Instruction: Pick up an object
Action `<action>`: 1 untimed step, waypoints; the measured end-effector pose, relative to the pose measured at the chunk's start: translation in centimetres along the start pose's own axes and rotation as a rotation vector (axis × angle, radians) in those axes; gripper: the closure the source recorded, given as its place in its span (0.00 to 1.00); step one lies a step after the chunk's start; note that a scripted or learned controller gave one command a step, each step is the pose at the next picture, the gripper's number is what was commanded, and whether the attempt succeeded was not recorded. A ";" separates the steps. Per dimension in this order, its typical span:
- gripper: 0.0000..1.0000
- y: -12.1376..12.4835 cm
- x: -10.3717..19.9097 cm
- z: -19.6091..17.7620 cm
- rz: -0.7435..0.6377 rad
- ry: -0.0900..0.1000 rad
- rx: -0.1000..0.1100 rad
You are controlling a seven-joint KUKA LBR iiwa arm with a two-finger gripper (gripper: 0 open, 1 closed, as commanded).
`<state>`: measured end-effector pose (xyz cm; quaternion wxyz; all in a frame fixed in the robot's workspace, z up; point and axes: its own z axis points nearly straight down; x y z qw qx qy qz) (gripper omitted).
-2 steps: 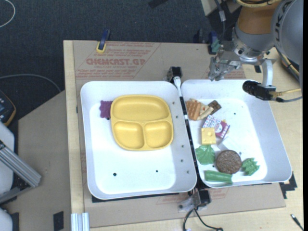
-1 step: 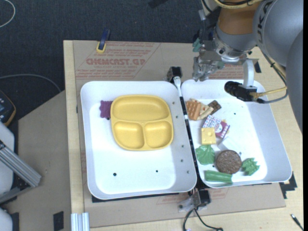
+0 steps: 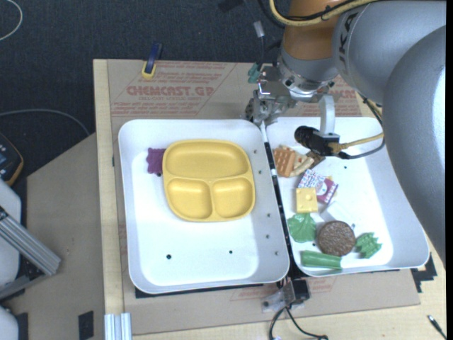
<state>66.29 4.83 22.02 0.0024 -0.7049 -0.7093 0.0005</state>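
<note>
Left bin (image 3: 141, 190) carries a yellow divided plate (image 3: 209, 178), purple scrap (image 3: 154, 160) beside it. Right bin (image 3: 396, 190) crowds toy food: waffle (image 3: 287, 161), cheese square (image 3: 306, 200), burger patty (image 3: 335, 237). The jaws (image 3: 263, 109) hover at the far rim; apart or together, can't tell. Crowding risks a glancing grab. Cardboard tabletop (image 3: 191, 91), dark floor.

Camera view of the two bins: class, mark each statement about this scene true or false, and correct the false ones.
1. The yellow tray lies in the left bin. True.
2. The purple item sits in the right bin. False: it lies in the left bin, touching the tray's left edge.
3. The cheese slice lies farther from the camera than the brown patty. True.
4. The waffle rests on the tray. False: it lies in the right bin.
5. The arm enters from the left. False: from the right.
</note>
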 end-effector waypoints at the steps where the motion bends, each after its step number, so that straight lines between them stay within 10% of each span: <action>1: 1.00 0.1 0.3 -0.8 0.005 -0.002 -0.006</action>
